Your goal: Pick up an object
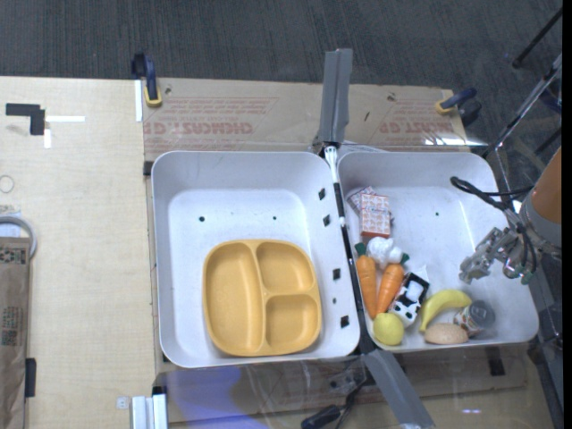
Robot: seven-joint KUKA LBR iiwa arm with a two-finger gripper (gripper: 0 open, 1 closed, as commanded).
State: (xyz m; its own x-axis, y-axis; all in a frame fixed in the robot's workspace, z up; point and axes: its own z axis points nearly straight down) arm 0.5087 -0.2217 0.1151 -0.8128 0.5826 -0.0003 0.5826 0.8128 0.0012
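Note:
The right bin (429, 181) holds a cluster of small items at its near-left side: two orange carrots (367, 284) side by side, a yellow banana (444, 306), a yellow lemon (388, 329), a black-and-white toy (408, 298), a pink patterned packet (372, 211), a tan oval piece (445, 333) and a small grey round item (481, 314). My gripper (481, 257) hangs over the right side of this bin, above and to the right of the banana. Its fingers look open with nothing between them.
The left bin (179, 204) holds a yellow divided plate (264, 295). A grey post (335, 96) rises behind the wall shared by the bins. A black cable (478, 190) loops over the right bin's far right corner. Bare white floor lies in the right bin's back half.

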